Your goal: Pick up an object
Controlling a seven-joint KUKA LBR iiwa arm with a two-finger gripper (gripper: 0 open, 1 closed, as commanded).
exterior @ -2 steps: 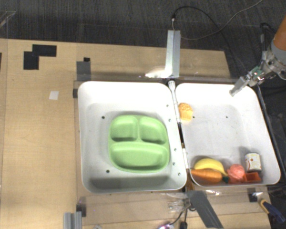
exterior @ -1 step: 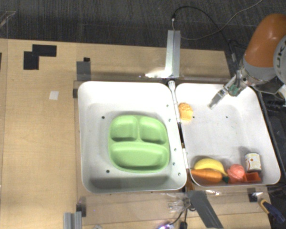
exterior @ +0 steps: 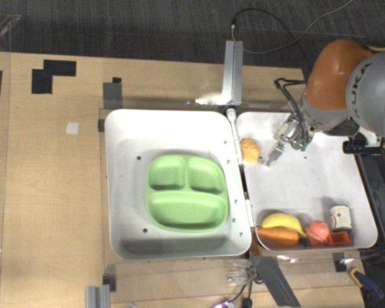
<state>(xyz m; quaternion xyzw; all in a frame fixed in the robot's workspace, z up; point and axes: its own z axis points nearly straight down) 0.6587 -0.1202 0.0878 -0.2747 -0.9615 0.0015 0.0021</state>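
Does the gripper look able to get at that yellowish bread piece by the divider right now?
Probably yes: the gripper hangs just right of the bread piece in the right bin, with bare floor between them.

Arm (exterior: 366, 88) cut off at right edge. Carrot (exterior: 279, 236) partly hidden under banana (exterior: 281, 222). Red block (exterior: 340, 238) half hidden behind pink ball (exterior: 317, 231).

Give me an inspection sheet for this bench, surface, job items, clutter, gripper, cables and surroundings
Surface: wooden bench bearing left bin and right bin.
Job's things: bread roll by the right bin's left wall; banana, carrot, pink ball, small can and red block along its near edge.
Clutter: green divided tray in the left bin.
Gripper: gripper over the right bin, right of the roll, holding nothing.
Cables: black cable across the floor behind the bench.
Surroundings: dark carpet.
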